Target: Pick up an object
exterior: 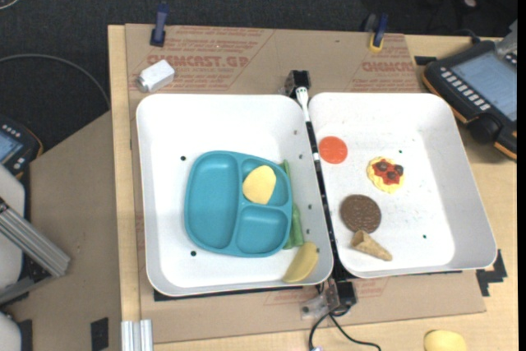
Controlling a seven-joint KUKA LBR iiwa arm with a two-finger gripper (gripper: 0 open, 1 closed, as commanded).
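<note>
- Counter [246, 66]: one brown board carrying two white bins side by side; two clamps sit at its far edge, one blue [159, 25] and one with a yellow tip [378, 32], and one small white block [156, 76] lies near the far left corner.
- Left bin [160, 136]: holds one teal divided plate [238, 204], with three compartments. One pale yellow lemon-like piece [260, 185] rests in the plate's upper right compartment. One banana [302, 263] lies at the bin's near right corner, its long axis slanting from lower left to upper right. A green strip [293, 218] shows along the plate's right edge, mostly hidden, so its kind is hard to tell.
- Right bin [436, 127]: holds four small items, well apart from the plate: one orange disc [333, 150], one yellow piece with red spots [386, 173], one brown round cookie [361, 213], and one tan wedge [371, 246] just below the cookie, its tip pointing right.
- Pincer: its state cannot be told.
- Bottom right: one yellow object [444, 340], cut off by the edge.
</note>
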